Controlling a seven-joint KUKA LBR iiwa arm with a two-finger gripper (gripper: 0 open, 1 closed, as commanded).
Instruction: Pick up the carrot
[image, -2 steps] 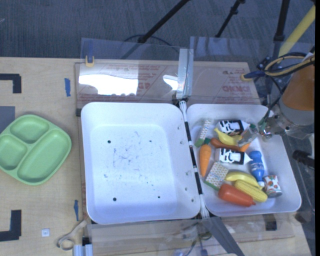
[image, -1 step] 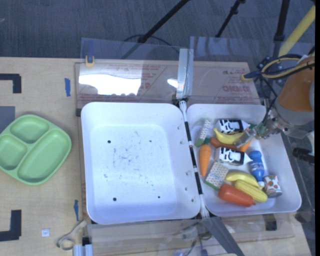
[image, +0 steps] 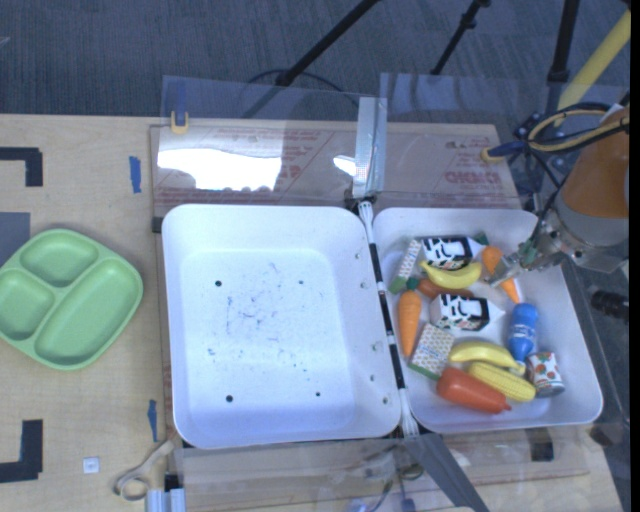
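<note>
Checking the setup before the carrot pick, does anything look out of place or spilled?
Nothing looks spilled or damaged. The toys are all heaped in the right bin, with the carrot lying by its left wall. The left bin shows only faint blue scuffs. The green plate sits apart on the bench.

Two bins are sitting side by side on the tabletop (image: 80, 420): the left bin (image: 200, 240) and the right bin (image: 580, 390). A divided plate (image: 65, 297) is lying left of them. In the right bin, the carrot (image: 409, 318) is lying at the left, bananas (image: 490, 362) near the middle, a bottle (image: 522, 331) right of them. The claw (image: 532, 254) is hovering over the far right corner.
</note>
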